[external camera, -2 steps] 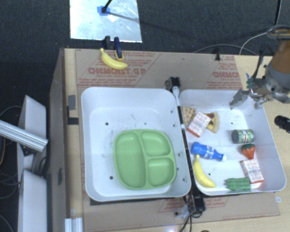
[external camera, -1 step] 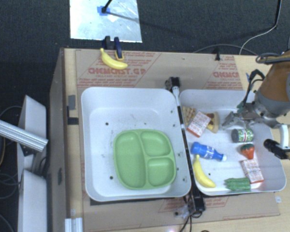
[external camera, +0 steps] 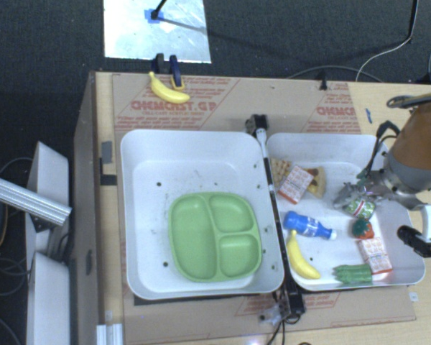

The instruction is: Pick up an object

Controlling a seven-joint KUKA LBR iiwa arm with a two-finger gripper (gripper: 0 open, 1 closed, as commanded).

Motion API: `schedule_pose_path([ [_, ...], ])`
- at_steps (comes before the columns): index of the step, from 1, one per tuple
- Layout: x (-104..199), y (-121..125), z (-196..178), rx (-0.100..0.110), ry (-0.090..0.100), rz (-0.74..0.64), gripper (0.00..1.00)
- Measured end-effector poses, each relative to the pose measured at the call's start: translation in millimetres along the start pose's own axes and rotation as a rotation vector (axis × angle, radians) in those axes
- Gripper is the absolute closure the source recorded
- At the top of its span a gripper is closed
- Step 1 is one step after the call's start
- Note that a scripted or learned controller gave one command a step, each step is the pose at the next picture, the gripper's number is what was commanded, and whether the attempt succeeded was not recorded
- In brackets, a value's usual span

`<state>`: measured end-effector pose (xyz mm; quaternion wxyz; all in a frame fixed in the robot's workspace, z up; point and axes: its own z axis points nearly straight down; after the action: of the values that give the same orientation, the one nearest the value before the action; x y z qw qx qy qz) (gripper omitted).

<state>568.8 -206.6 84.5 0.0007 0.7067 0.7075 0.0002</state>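
Observation:
My gripper (external camera: 353, 192) reaches in from the right and hangs low over the right part of the right bin (external camera: 345, 149). Directly below and touching it in the view lies a small green-and-white can (external camera: 362, 208). A red strawberry-like toy (external camera: 363, 228) sits just under the can. Also in this bin are a blue bottle (external camera: 309, 226), a yellow banana (external camera: 300, 259), a green vegetable toy (external camera: 353, 273), a red-and-white box (external camera: 374, 254) and a red-and-white snack pack (external camera: 295, 182) on a waffle-like piece (external camera: 316, 182).
The left bin (external camera: 151, 164) holds a green divided plate (external camera: 215, 236). A second banana (external camera: 167, 90) lies on the cardboard behind the bins. The arm's grey body with its orange band (external camera: 420, 146) covers the right bin's far right corner.

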Motion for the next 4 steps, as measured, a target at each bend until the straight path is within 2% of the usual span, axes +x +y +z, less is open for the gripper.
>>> schedule_pose_path([
  [1,-0.3,2.9,-13.0,-0.008,-0.001,-0.002,1.0],
  [2,-0.3,2.8,-12.9,-0.008,-0.001,-0.002,0.0],
  [3,12.3,-38.3,0.4,0.001,0.0,0.0,0.0],
  [4,11.8,-36.2,-11.4,-0.006,-0.001,-0.001,1.0],
])
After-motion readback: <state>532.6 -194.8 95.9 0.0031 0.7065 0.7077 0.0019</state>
